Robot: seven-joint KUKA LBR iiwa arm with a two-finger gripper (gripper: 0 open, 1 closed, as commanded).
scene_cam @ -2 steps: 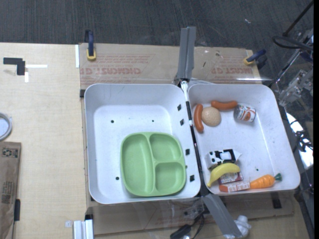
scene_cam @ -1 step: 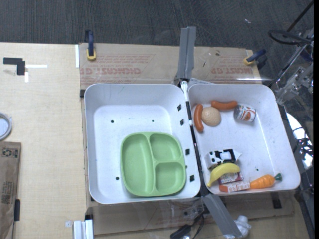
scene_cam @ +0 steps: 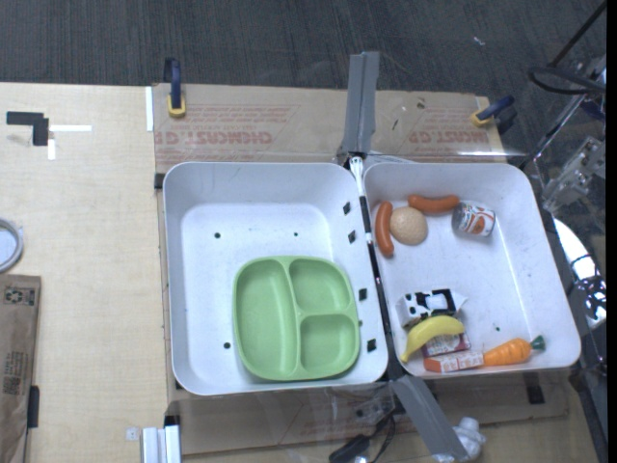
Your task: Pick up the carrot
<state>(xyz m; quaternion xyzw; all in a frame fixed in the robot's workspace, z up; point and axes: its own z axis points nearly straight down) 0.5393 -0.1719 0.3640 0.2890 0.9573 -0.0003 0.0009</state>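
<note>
The carrot [scene_cam: 506, 352] is orange with a small green top. It lies in the right bin [scene_cam: 540, 258] by the front right corner, its green end pointing right. Its thin end touches a red and white packet [scene_cam: 453, 362] to its left.
A banana [scene_cam: 431, 334] and a black and white carton [scene_cam: 429, 304] sit just left of the carrot. At the back of that bin are two sausages [scene_cam: 385, 228], a beige ball [scene_cam: 409, 226] and a small can [scene_cam: 473, 220]. The left bin [scene_cam: 193, 258] holds a green divided plate [scene_cam: 297, 316].
</note>
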